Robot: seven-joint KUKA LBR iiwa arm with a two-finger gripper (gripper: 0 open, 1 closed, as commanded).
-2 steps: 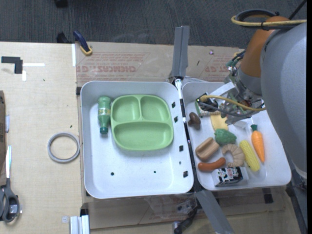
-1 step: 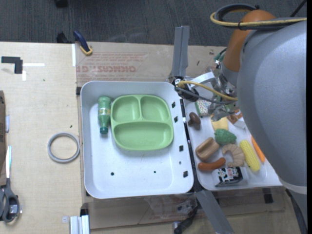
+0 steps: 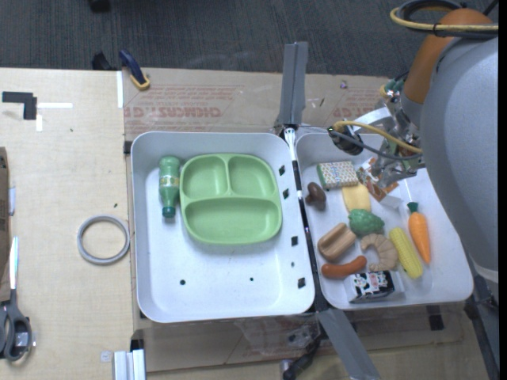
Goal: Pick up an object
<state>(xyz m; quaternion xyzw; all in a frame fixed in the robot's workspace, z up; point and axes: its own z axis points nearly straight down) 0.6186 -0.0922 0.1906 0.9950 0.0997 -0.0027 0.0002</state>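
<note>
The gripper (image 3: 386,176) hangs low over the far end of the right bin (image 3: 451,279), and I can't tell how it is set. Just below and left of it lie a cracker (image 3: 337,173) and a cheese wedge (image 3: 356,199); nearer me sit broccoli (image 3: 367,223), corn (image 3: 405,252) and a carrot (image 3: 419,235). Well off to its left, the other bin (image 3: 150,275) holds a green tray (image 3: 231,199) and a bottle (image 3: 169,184).

green tray (image 3: 231,199), left bin (image 3: 150,275), toy food

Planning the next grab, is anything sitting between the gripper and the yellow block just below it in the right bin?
Nothing visible does. The gripper hangs over the right bin, with the yellow block just beside it, uncovered.
</note>
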